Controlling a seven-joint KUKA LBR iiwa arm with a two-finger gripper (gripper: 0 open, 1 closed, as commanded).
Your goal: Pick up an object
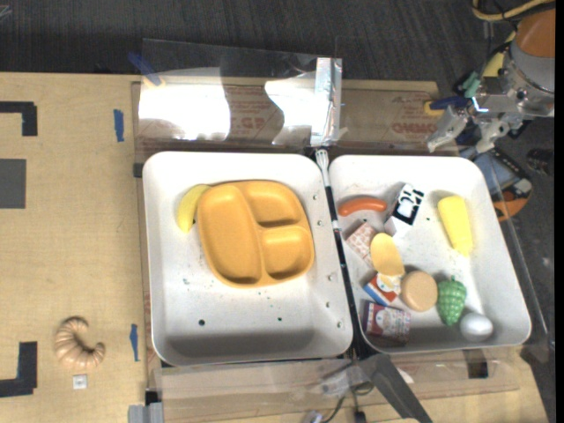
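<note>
Camera view has the gripper (458,135) parked beyond the right bin (507,263), its grip state too blurred to tell, so it should descend squarely over the isolated yellow corn (455,221) lying near that bin's far right side.

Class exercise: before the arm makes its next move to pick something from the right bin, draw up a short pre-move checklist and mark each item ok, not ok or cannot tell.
1. Gripper is outside the bins, above the right bin's far corner: ok.
2. Fingers carry nothing: cannot tell.
3. Targets are present in the right bin: ok; yellow corn, hot dog, green piece.
4. Corn lies apart from its neighbours: ok.
5. Items near the front are crowded, the tan bun touching the green piece: not ok for a clean grasp.
6. Orange tray sits in the left bin, away from the path: ok.
</note>
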